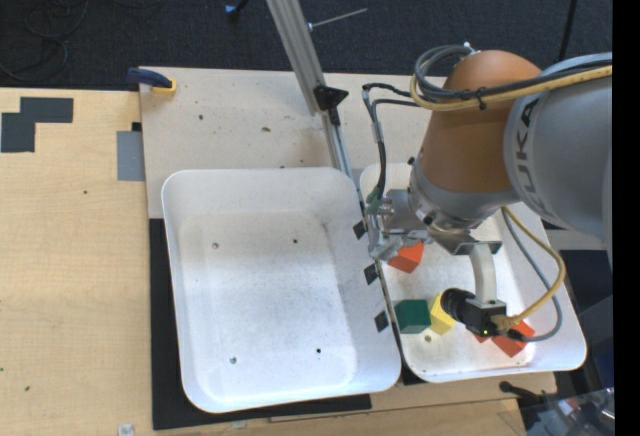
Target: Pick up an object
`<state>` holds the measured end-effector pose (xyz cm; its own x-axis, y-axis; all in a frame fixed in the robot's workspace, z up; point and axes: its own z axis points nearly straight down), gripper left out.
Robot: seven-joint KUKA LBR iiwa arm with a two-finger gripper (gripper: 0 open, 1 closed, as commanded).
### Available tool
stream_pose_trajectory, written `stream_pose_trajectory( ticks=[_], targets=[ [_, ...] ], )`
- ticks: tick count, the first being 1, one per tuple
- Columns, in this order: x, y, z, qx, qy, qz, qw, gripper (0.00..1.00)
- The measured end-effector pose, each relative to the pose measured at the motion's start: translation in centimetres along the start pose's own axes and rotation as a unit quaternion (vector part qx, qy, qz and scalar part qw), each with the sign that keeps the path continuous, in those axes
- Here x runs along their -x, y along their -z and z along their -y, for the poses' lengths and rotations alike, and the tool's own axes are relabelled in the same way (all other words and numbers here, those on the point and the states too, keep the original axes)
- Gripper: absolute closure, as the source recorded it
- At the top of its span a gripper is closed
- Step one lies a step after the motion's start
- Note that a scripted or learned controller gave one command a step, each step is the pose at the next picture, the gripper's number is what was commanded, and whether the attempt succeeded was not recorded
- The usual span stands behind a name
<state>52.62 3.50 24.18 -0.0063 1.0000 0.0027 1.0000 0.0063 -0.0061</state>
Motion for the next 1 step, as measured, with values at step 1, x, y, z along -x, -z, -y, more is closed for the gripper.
stream_pose_trajectory(
  ticks=[1],
  targets=[
    [-5.43, -1.42, -0.8, 0.0, -0.001, 0.001, 1.0, 1.0]
  ],
)
